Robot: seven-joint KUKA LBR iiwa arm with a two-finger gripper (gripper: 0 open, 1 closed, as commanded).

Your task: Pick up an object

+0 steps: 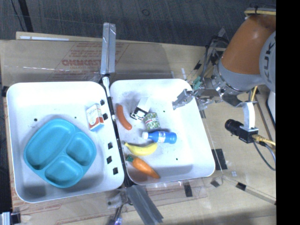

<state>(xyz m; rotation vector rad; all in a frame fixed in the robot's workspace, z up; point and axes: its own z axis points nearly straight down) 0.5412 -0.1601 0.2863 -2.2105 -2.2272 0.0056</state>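
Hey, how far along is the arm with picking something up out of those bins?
Nothing looks picked up yet. The banana, carrot, sausage, blue bottle and small can all lie in the right bin; the blue tray and small carton sit in the left bin. The claw hangs over the right bin's far corner, nothing visibly in it. Choosing, grasping and lifting remain.

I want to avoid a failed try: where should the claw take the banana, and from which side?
Grip the banana at its thick middle, coming straight down from above, fingers across its narrow width. It lies flat and curved, the blue bottle just above and the carrot just below, so the ends look crowded.
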